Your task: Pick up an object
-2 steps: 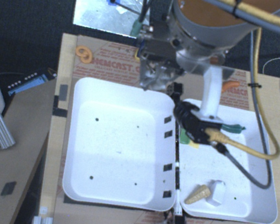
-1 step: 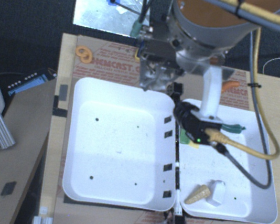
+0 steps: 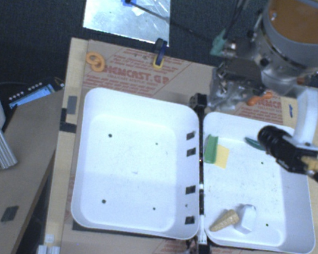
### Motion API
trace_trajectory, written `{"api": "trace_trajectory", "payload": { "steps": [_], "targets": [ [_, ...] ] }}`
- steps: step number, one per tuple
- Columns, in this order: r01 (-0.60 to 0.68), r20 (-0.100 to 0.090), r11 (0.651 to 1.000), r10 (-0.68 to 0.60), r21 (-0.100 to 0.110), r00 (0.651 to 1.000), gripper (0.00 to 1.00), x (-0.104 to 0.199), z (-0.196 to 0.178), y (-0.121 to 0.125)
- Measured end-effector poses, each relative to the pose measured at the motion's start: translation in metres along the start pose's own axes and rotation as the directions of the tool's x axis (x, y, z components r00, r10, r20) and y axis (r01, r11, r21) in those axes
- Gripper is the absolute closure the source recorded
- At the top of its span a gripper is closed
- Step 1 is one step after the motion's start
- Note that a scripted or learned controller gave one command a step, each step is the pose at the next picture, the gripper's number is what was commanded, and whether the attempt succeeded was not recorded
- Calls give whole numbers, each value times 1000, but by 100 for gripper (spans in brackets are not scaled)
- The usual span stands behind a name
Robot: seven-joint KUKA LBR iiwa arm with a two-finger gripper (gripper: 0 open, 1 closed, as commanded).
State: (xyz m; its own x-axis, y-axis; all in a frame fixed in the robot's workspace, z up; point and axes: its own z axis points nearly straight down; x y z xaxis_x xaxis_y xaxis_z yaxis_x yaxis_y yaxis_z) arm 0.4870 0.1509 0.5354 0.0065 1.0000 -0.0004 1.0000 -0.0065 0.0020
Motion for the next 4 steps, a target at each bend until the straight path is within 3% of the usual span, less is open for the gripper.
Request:
{"api": "trace_trajectory", "payload": {
  "steps": [1,2,3,4],
  "targets": [
    [-7,2,1000,7,1,1000,100,-132,31,0],
    [-4,2,1000,4,2,1000,100,-237,76,1],
    [-5,4,1000,5,3,1000,100,-365,117,0],
    [16,2,1000,-16,-13,1000,100,-303,12,3]
  ]
}}
